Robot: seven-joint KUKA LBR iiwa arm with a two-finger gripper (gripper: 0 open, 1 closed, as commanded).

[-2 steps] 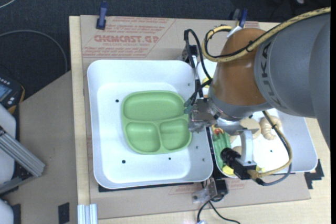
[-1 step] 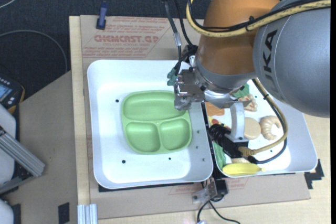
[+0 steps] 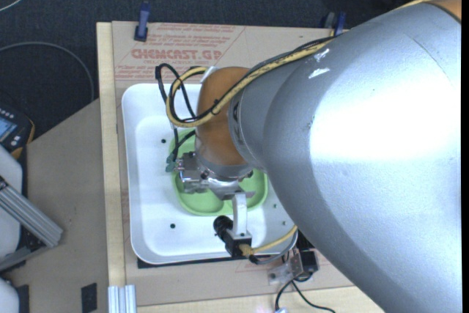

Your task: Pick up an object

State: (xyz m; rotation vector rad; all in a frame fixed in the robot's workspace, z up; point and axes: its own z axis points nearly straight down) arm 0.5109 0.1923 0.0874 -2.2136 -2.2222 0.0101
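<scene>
Green object (image 3: 192,200) lies in white bin (image 3: 146,157) directly under wrist; jaws hidden by arm (image 3: 352,157), state cannot tell

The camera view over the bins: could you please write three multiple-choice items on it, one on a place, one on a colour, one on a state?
1. Where does the green object lie?
A. in the white bin
B. on the dark floor
C. on the cardboard sheet

2. What colour is the band above the wrist?
A. blue
B. orange
C. white

3. How does the arm stand relative to the bin?
A. parked away from it
B. resting on the floor
C. reaching over it

Answers: 1 A, white bin floor surrounds the green shape; 2 B, the band looks orange; 3 C, the wrist covers the bin's middle.
</scene>
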